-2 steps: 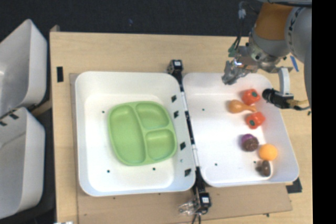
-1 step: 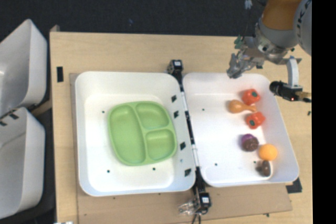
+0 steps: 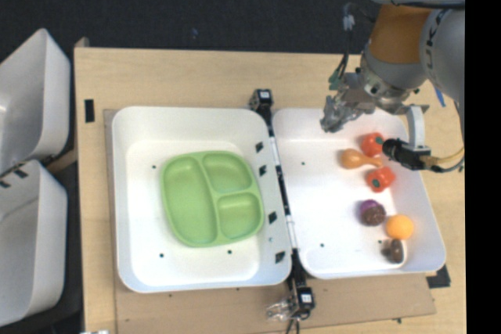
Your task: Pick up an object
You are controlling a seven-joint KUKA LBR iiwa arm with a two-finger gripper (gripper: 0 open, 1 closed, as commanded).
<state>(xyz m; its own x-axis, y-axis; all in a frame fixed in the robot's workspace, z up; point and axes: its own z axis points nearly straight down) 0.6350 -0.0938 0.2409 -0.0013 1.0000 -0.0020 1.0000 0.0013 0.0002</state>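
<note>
In the right bin (image 3: 321,192) lie several small toy foods along its right side: a red piece (image 3: 371,143), a yellow-orange pear-like piece (image 3: 352,159), a red-orange piece (image 3: 380,179), a dark purple piece (image 3: 372,212), an orange ball (image 3: 400,227) and a brown piece (image 3: 393,250). My gripper (image 3: 334,120) hangs over the bin's far edge, up and to the left of the red piece, with nothing seen between its fingers. Its tips look close together, but the view is too small to tell their state.
The left bin (image 3: 133,168) holds a green divided plate (image 3: 211,197). A black hinge strip (image 3: 275,176) runs between the two bins. White containers (image 3: 27,113) stand off the bench at the left. The left half of the right bin's floor is bare.
</note>
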